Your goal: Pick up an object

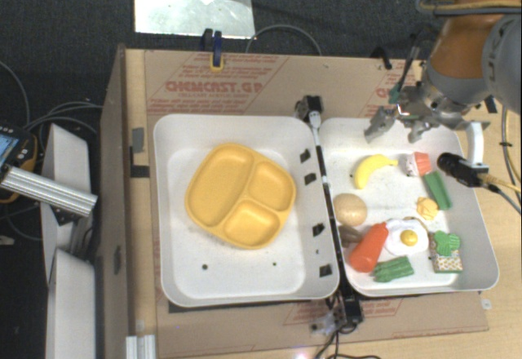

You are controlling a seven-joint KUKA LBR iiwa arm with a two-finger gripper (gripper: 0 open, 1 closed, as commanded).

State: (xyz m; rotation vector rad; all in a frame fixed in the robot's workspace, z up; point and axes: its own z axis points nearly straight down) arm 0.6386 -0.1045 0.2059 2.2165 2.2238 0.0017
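- Metal fingers (380, 126) spread wide, gripping nothing, on the gripper (400, 126) hovering over the far end of the right bin (481, 255).
- Just below: curved glossy yellow banana (372, 169), smooth tan egg-shaped piece (350, 209).
- Further on: red tapered carrot-like toy (369, 246), flat fried egg (407, 237), knobbly green pieces (394, 269).
- In the left bin (175, 268): yellow plastic three-compartment plate (241, 195), rounded corners.

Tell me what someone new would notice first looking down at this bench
The big yellow divided plate dominates the left bin, lying alone there. The right bin is crowded with toy food: a banana, a red carrot-like piece and a fried egg stand out. The grey arm's gripper hangs over that bin's far edge, above the banana, holding nothing.
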